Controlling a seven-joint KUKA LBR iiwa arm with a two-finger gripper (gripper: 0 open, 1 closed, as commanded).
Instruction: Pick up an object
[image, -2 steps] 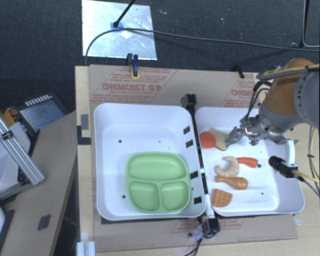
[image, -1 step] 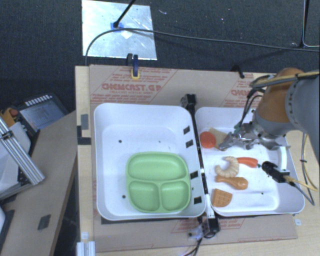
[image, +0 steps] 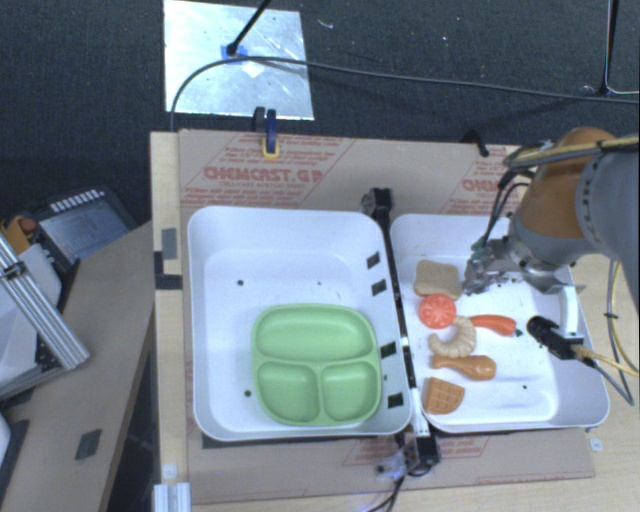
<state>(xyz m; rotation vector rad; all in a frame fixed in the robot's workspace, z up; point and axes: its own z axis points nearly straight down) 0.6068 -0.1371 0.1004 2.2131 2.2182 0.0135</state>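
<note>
Gripper (image: 480, 272) is hovering in the right bin (image: 575, 400), at 3 o'clock of the bread slice (image: 437, 277); finger state cannot be told. Tomato slice (image: 437, 312) is lying at 6 o'clock of the bread.

Both bins are plain white: the left bin (image: 215, 250) holds a pale green divided plate (image: 316, 362), the right bin (image: 570, 400) a scatter of toy food. There is a tan bread slice (image: 436, 277), a red tomato slice (image: 437, 312), an orange-red sausage (image: 491, 323), a cream and orange shrimp (image: 456, 340), a golden-brown drumstick (image: 466, 367) and an orange waffle-patterned piece (image: 443, 396). The arm (image: 575, 205) is grey with an orange band.
</note>
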